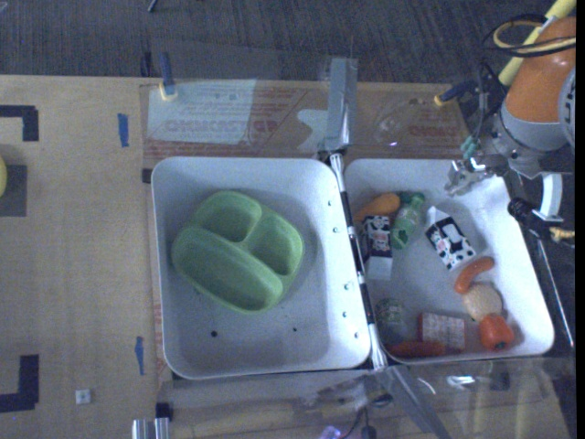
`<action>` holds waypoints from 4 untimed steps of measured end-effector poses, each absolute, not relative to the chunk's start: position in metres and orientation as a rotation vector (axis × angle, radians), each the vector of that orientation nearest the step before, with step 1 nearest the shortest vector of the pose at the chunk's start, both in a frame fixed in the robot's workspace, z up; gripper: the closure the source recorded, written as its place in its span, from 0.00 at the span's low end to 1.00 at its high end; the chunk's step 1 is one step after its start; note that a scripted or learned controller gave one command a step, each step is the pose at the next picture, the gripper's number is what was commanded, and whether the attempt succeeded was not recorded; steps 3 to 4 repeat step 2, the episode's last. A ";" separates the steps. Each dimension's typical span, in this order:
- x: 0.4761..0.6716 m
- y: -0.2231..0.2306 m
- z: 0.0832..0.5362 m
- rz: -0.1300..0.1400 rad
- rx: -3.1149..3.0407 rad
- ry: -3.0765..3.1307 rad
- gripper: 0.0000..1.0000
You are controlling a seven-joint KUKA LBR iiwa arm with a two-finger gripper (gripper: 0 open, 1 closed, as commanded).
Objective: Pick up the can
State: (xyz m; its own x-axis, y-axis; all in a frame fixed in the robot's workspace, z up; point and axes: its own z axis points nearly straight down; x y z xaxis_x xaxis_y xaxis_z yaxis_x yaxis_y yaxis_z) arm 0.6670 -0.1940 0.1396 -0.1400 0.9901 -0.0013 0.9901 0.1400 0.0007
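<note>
- Nearest the camera, by the front wall of the right bin [528,262]: a red pepper-like piece [416,347], a flat red packet [441,327], an orange toy vegetable [496,332] and a pale round lump [482,300].
- Just beside the packet, in the bin's near-left corner against the divider: a small dull grey-green cylinder [390,314], judged to be the can, though too blurred to be sure.
- Long axis of the can: cannot tell, whether upright or on its side.
- Mid-bin: an orange sausage shape [473,273] and a black-and-white carton [450,243]; a second such carton [377,236] against the left wall.
- Farther back: a green bottle [409,218] touching an orange carrot-like piece [379,204].
- In the left bin [274,337]: a green compartment plate [239,250], tilted slightly, well apart from the task.
- At the far-right corner of the right bin, above the rim: the gripper [464,176], carrying nothing visible; open or closed cannot be told at this size.
- Key relation: can diagonally across the bin from the gripper, toward the camera and toward the divider, well apart from it, with the first carton roughly between.
- Likely need for the coming move: travel over that carton, then descent into a tight corner with wall and packet close by; crowding there a probable cause of a miss.
- Around both bins: bare wooden tabletop [73,245] with blue tape marks.
</note>
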 end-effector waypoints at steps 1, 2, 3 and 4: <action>0.666 -0.191 0.105 -0.003 2.071 2.367 1.00; 0.667 -0.177 0.124 -0.001 2.048 2.382 1.00; 0.667 -0.177 0.124 -0.001 2.048 2.382 1.00; 0.667 -0.177 0.124 -0.001 2.048 2.382 1.00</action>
